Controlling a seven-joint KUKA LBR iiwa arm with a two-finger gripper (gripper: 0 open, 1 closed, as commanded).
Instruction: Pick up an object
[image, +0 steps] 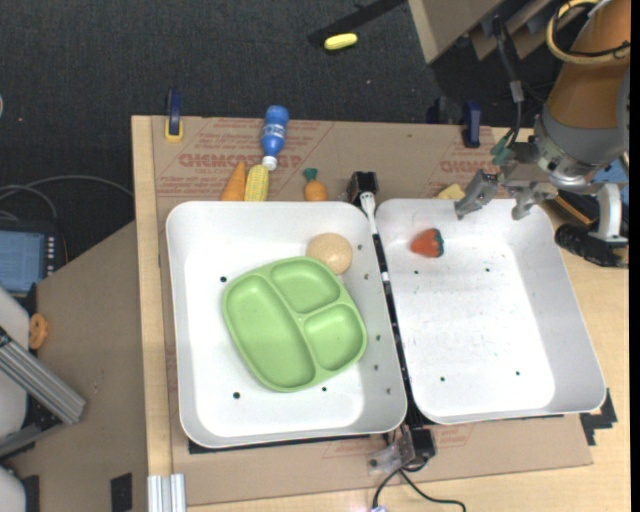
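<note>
A small red strawberry-like toy (427, 243) lies in the right bin (500, 380) near its far left corner. A green three-part plate (293, 321) sits in the left bin (200, 300), with a tan round bun (330, 251) at its far edge. My gripper (497, 198) hangs over the far edge of the right bin, open, its two fingers spread with nothing between them. It is to the right of the red toy and a little further back.
Behind the bins on the board lie a blue-capped bottle (273, 133), a corn cob (257, 182), an orange carrot-like piece (234, 183), a small carrot (314, 186) and a black object (361, 184). A yellow item (340, 41) lies on the dark floor.
</note>
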